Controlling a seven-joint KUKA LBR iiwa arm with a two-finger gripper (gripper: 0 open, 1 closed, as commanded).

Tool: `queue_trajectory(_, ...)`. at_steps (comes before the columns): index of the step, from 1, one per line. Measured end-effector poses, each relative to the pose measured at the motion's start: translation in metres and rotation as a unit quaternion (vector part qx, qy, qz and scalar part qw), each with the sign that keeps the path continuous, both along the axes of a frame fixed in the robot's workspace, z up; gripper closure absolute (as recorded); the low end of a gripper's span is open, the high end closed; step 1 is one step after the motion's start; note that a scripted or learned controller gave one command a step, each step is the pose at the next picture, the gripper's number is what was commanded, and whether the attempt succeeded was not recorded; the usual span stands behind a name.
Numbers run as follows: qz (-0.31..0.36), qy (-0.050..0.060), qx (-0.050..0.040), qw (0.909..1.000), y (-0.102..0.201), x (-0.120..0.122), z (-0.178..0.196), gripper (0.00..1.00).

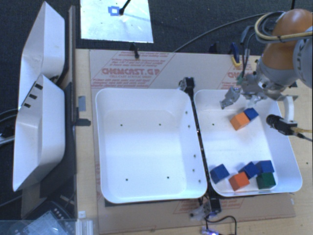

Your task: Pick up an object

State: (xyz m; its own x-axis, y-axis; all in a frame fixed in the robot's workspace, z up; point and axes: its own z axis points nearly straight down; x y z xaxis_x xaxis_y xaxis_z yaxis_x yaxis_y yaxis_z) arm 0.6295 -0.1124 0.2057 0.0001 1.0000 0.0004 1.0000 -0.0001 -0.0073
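My gripper (243,100) hangs over the back of the right bin (281,146), its fingers spread open with nothing between them. Just in front of it lie an orange block (239,121) and a blue block (251,114), touching each other. Near the front wall of the same bin sits a cluster: a blue block (219,172), an orange block (239,180), two more blue blocks (251,169) (265,166) and a green block (266,180).
The left bin (105,146) sits beside the right one, with a black divider (195,131) between them. A black cylinder (279,124) on the arm's side overhangs the right bin's rim. Stacked white bins (41,102) lean at the far left.
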Motion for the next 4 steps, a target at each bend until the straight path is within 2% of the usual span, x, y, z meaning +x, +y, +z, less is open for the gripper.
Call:
queue_trajectory(1,0.000,-0.004,-0.0003,1.0000,0.000,0.002,0.005,0.00)
queue_trajectory(2,0.000,-0.002,0.0000,1.0000,0.001,0.008,-0.055,0.00)
queue_trajectory(3,0.001,-0.007,-0.0006,1.0000,0.002,0.005,-0.095,0.00)
queue_trajectory(4,0.000,-0.004,-0.0003,1.0000,0.002,0.004,-0.104,0.00)
